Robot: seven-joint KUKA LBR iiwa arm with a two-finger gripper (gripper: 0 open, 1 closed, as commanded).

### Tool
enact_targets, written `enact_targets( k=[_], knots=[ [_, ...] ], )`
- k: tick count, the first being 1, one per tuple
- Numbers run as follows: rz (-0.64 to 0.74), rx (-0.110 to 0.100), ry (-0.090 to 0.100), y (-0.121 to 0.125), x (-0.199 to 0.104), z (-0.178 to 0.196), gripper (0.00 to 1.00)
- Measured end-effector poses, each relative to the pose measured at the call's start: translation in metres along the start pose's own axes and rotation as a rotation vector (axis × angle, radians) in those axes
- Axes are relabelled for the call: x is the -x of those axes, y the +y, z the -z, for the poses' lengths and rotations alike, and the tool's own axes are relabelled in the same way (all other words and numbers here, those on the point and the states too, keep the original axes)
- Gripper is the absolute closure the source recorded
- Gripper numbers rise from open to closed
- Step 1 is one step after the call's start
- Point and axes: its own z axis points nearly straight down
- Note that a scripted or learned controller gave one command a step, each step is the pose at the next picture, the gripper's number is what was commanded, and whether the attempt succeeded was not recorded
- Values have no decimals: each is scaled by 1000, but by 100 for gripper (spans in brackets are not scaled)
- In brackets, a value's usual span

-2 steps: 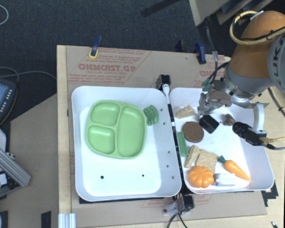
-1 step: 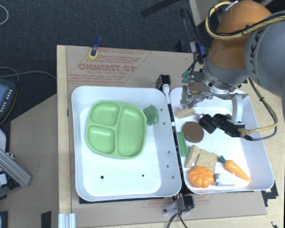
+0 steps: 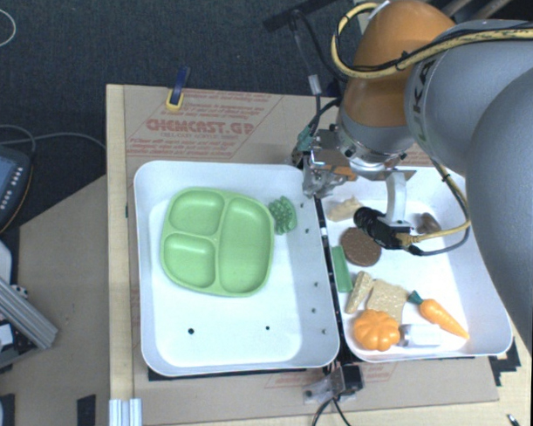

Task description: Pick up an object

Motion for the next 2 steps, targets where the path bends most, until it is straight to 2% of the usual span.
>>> enact_targets(
  k=[1, 2],
  knots=[
    [-2, 1, 0, 5, -26, 2, 100],
    [-3, 0, -1, 14, -30, -8, 100]
  ],
)
